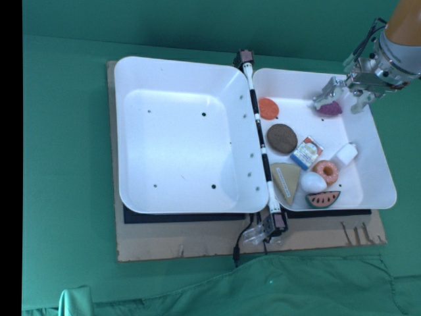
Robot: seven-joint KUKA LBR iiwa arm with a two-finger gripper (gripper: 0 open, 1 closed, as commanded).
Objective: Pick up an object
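Hovering at the right white bin's (375, 143) far right corner, the gripper (342, 96) spreads its fingers (323, 95) wide, holding nothing. The small purple toy lump (329, 108) lies just below them. Centre over it, descend straight, then close, avoiding the bin wall.

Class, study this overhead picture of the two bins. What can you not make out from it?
- Arm: cut off by the camera view's top and right edges.
- Purple toy: partly hidden behind the gripper, so whether it is touched is unclear.
- Small carton: its label is too small to read.
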